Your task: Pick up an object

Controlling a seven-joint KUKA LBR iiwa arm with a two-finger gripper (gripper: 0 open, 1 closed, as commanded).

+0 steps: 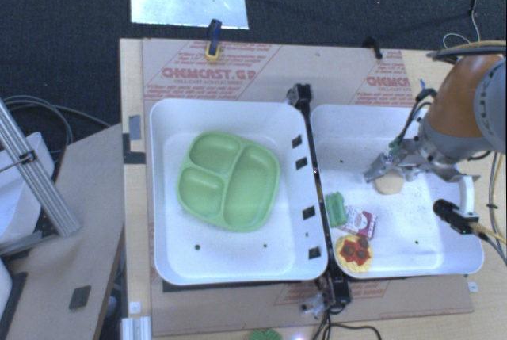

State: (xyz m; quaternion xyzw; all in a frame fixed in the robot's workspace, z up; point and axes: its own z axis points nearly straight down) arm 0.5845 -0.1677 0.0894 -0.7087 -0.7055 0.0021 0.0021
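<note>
1. Desk [238,65]: brown board, dark carpet [63,13] behind it.
2. Right bin [451,251]: gripper [386,170] at beige disc [389,185], fingers' state unclear.
3. Left bin [182,251], beside right bin: green plate [228,181].

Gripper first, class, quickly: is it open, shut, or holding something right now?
Gripper: low in the right bin, right over a round tan object; whether it grips that object cannot be told.
</note>
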